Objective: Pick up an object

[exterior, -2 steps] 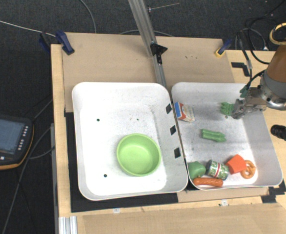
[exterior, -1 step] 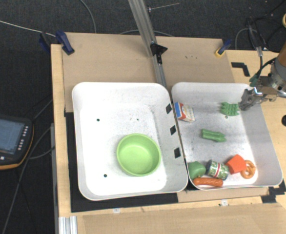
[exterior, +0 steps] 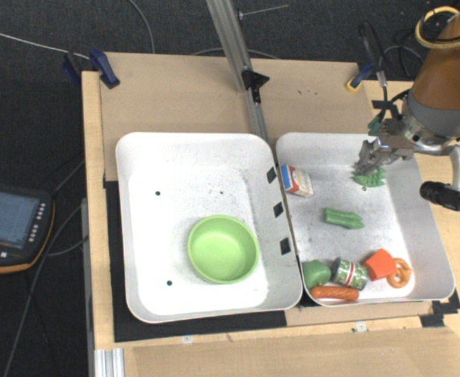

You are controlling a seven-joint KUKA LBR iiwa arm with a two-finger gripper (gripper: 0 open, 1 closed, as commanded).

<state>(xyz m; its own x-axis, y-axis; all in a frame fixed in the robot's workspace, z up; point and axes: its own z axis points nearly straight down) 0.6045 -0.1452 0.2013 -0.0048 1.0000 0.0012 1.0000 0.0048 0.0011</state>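
White bins: two shallow white plastic bins side by side on a pale wooden bench point(exterior: 175, 77); left bin point(exterior: 136, 163), right bin point(exterior: 426, 242).
Left bin contents: one round lime-green plastic bowl point(exterior: 223, 249), upright, in the near right part of the bin.
Arm: grey arm with an orange band point(exterior: 443, 69), reaching in from the right over the far right corner of the right bin.
Gripper: two-finger gripper point(exterior: 369, 167), pointed down over the far part of the right bin; whether it is open or closed cannot be told.
Item at gripper: small green leafy plastic piece point(exterior: 370, 180), on the bin floor directly below the gripper tip; contact cannot be told.
Right bin, far left: small red, white and blue carton point(exterior: 297, 181), lying close to the wall shared with the left bin.
Right bin, middle: dark green oblong plastic vegetable point(exterior: 344, 219), lying flat, apart from the other items.
Right bin, near edge: cluster of a green rounded plastic piece point(exterior: 316, 273), a small labelled can on its side point(exterior: 349, 274), a red-orange sausage-shaped piece point(exterior: 335, 293), an orange block point(exterior: 379, 264) and a brown pretzel-shaped piece point(exterior: 399, 273), packed close together.
Surroundings: grey metal pole point(exterior: 230, 38) crossing the far side of the bench; blue clamps point(exterior: 103, 67) at the far edge; handheld control pendant point(exterior: 10, 226) on the dark floor to the left.
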